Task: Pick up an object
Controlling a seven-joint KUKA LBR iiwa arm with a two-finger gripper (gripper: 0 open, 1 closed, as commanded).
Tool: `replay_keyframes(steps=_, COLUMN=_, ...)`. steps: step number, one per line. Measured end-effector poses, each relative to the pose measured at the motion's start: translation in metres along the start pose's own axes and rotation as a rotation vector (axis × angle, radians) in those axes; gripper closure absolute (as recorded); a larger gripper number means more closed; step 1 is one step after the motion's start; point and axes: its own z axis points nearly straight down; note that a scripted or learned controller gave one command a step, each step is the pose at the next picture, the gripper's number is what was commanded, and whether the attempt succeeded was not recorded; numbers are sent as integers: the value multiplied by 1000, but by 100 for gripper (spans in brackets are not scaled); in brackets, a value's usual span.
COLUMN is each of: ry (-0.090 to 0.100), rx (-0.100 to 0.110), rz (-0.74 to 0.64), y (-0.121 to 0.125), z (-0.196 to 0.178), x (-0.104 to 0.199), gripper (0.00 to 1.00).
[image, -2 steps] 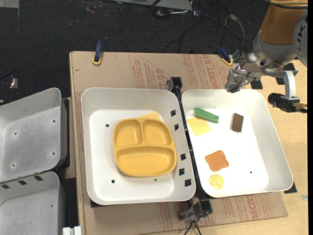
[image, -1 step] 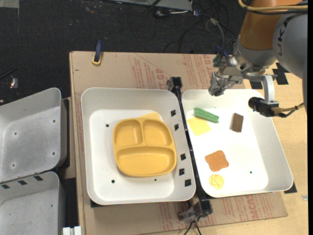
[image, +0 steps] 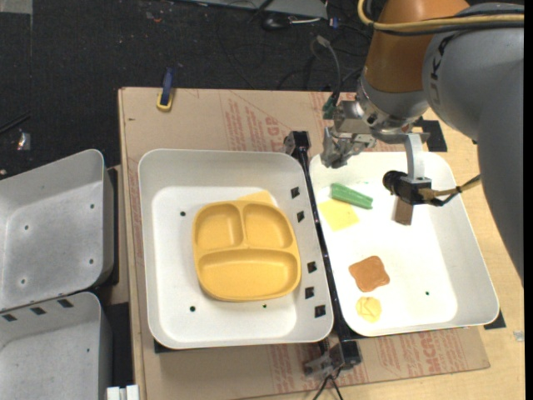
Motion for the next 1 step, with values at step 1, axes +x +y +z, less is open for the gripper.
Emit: replay_keyframes(steps=1, ry=0, rx=0, rz=0, y=-4, z=1, x=44, gripper=100)
